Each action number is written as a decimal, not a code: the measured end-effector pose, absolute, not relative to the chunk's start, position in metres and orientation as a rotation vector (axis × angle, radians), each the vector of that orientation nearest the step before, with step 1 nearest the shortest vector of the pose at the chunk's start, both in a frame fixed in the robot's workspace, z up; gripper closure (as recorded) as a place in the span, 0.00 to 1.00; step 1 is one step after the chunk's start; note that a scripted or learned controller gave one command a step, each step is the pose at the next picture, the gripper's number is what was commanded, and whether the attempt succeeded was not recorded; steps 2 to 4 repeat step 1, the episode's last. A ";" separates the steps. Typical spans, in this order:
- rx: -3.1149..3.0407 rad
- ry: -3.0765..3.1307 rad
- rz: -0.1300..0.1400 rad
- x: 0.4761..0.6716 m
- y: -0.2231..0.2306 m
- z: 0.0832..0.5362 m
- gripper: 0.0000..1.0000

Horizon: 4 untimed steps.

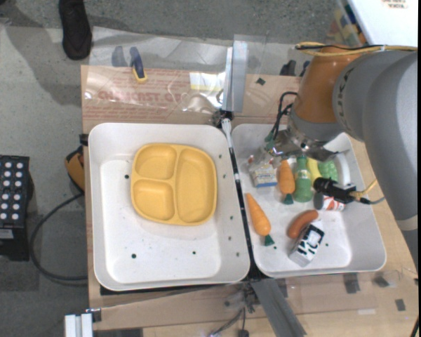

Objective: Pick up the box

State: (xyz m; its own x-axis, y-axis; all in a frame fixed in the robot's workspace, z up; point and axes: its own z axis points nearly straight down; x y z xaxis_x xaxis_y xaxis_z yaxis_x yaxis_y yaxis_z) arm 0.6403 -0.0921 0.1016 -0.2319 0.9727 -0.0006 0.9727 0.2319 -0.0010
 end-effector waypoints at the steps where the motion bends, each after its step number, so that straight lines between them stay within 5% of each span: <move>1: -1.947 -2.466 0.000 0.599 -0.041 0.192 1.00; 4: -1.947 -2.466 0.000 0.599 -0.041 0.192 1.00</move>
